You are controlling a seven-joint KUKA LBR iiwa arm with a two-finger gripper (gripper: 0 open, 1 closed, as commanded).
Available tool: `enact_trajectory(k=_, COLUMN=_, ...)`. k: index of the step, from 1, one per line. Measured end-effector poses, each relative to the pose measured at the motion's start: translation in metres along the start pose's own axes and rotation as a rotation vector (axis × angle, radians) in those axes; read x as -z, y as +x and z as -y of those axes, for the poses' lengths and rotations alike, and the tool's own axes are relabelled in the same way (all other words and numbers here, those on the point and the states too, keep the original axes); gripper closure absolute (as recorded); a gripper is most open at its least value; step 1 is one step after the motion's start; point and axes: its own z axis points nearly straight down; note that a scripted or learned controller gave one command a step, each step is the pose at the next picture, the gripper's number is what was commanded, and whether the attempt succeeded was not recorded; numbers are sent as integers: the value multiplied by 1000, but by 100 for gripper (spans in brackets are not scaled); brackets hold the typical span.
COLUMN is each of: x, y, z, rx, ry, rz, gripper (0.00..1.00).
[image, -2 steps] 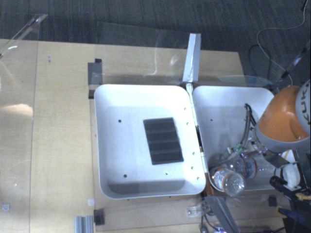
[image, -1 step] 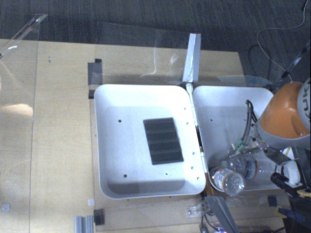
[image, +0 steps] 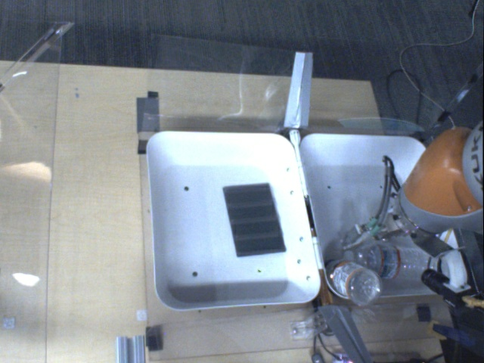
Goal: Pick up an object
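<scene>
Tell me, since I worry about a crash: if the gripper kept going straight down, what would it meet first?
Probably the clear plastic bottle lying in the right bin, seemingly right beneath the gripper; depth is hard to judge.

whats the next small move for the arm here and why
Probably a short drop straight down onto the clear plastic bottle, then close. The bottle lies on its side near the front edge of the right white bin, and the hand is right above it. The dark ribbed rectangular block sits far off in the left white bin.
</scene>
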Motion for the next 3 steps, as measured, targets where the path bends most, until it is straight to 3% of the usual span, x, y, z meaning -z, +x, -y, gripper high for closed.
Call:
enact_trajectory(k=1, x=-14, y=27, z=-54, rx=-124, ry=8, rz=-3, gripper=0)
enact_trajectory(k=2, x=-18, y=-26, z=-175, rx=-58, ry=20, rz=-8, gripper=0)
enact_trajectory(k=3, x=1, y=-113, z=-154, rx=-165, ry=14, rz=-3, gripper=0)
